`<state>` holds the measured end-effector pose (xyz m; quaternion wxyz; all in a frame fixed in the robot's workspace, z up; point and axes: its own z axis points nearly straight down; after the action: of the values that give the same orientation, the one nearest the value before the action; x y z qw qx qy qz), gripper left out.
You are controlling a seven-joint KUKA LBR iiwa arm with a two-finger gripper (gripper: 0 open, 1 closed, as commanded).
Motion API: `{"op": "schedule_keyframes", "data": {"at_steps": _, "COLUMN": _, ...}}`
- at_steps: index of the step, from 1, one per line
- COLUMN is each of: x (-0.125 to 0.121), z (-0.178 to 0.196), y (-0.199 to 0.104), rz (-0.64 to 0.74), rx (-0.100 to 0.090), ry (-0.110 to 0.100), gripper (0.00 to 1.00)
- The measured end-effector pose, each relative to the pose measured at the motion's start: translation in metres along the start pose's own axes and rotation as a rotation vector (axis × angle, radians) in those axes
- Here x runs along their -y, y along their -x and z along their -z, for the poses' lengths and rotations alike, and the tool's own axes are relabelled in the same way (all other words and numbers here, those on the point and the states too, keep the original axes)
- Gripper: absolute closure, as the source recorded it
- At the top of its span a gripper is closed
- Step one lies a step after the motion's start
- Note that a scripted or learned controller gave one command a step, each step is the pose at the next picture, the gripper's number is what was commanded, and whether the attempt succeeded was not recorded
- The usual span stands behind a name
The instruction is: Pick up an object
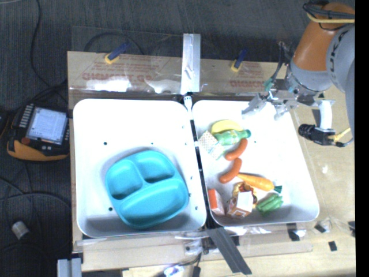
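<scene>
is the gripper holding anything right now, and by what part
Nothing is held. The gripper hangs open above the right bin's upper edge, apart from the toy food.

The floor is dark grey carpet. Thin cables curl across it at the top left and down the left side. A small box with a lit screen lies on the floor at the left, with an orange and black thing just under it. The surface is light brown wood. Clear plastic sheet is held along its back edge by blue and yellow clips. A grey metal strip stands in the middle at the back.
</scene>
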<state>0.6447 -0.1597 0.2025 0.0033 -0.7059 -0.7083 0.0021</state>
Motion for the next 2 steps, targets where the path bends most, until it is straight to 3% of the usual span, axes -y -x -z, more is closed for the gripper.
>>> {"op": "schedule_keyframes", "data": {"at_steps": 1, "x": 0.043, "z": -0.106, "y": -0.007, "rz": 0.096, "rx": 0.0, "ry": 0.001, "gripper": 0.0}}
{"op": "schedule_keyframes", "data": {"at_steps": 2, "x": 0.071, "z": -0.023, "y": -0.073, "rz": 0.173, "rx": 0.001, "ry": 0.001, "gripper": 0.0}}
